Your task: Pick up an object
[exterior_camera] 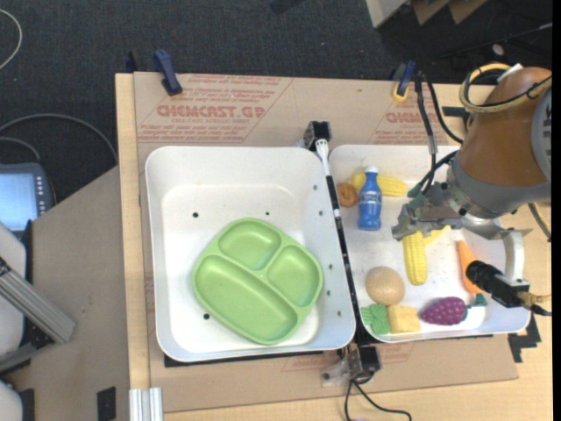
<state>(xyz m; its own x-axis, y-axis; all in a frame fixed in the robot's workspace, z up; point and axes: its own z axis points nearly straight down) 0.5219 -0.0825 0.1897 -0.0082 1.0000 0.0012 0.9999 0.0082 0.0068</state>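
Note:
My gripper (419,220) hangs low over the right bin (344,160), just above the top end of a yellow corn cob (415,260). A blue bottle (370,202) stands to its left, with a yellow piece (388,185) and a small orange-brown piece (349,194) beside it. Nearer the front lie a beige round piece (384,284), a yellow block (404,319), a green piece (375,315) and purple grapes (444,310). An orange carrot (464,256) lies to the right of the corn, partly under the arm. Nothing shows in the gripper's hold.
The left bin (166,200) holds a green divided plate (257,279). The arm's orange band (508,130) and grey wrist cover the right bin's far right part. Blue clamps (166,70) grip the board's back edge. Cables run along the bin divider (333,209).

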